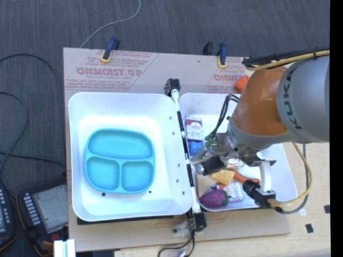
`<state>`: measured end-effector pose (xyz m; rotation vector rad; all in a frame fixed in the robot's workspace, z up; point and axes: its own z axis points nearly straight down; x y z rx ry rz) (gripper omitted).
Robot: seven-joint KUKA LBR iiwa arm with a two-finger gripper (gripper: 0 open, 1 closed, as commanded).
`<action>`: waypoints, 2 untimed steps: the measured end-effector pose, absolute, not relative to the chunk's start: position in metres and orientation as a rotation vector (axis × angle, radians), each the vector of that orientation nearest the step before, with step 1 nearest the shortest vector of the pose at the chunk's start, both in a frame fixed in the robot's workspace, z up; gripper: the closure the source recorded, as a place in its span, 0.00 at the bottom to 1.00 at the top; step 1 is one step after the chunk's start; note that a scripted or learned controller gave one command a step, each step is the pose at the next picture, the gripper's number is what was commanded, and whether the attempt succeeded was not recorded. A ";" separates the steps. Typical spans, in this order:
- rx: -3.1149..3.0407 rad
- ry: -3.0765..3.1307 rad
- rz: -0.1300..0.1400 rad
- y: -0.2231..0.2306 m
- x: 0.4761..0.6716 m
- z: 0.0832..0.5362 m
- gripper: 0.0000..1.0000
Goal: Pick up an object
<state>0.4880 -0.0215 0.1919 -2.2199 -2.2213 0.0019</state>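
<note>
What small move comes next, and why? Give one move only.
Probably lower the gripper straight down a little. It hangs low in the right bin over the crowded toys, above the yellow wedge and near the purple grapes and the small box, and nothing visibly sits in it yet.

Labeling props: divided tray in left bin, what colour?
Light blue divided tray, plain; camera view.

A robotics lab or test bench. A grey industrial arm (292, 103) with an orange band reaches over two shallow white bins (75, 143) set side by side on a printed board (107, 74), which is clamped (111, 46) at its far edge. Loose cables (16, 116) trail across dark carpet (53, 15). A handheld control pendant (40, 210) lies on the floor at lower left.
</note>
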 end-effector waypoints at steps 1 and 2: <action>-2.221 -2.224 -0.001 0.045 0.581 0.277 1.00; -2.221 -2.222 0.002 0.052 0.487 0.263 1.00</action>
